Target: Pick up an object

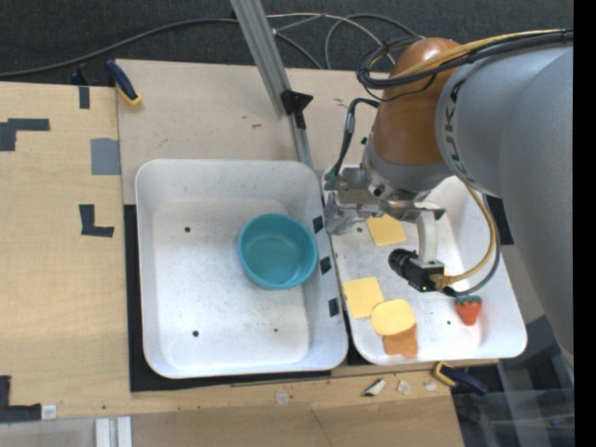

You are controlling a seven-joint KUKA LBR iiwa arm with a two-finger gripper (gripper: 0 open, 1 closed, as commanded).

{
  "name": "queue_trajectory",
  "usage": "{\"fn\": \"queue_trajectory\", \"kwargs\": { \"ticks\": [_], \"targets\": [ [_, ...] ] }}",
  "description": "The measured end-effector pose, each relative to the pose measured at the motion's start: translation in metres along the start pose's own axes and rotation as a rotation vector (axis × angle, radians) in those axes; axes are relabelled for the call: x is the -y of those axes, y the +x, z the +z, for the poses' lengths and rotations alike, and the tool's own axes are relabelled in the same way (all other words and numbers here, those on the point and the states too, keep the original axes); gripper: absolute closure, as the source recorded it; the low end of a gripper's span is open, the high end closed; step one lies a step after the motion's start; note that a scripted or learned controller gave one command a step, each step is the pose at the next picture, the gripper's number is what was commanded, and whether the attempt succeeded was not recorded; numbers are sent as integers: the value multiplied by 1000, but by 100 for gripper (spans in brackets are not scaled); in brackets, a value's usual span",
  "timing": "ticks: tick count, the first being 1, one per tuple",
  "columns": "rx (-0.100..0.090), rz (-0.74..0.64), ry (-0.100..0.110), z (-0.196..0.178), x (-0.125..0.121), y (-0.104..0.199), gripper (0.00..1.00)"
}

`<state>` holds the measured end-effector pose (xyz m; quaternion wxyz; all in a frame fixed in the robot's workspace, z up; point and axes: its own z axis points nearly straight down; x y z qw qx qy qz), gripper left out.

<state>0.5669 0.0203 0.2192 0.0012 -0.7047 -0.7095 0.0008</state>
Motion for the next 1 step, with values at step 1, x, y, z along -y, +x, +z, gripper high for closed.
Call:
{"fn": "queue_trajectory", "kwargs": {
  "ticks": [1],
  "targets": [
    [0,-1,-1,8,-8,57,100]
  ]
}}
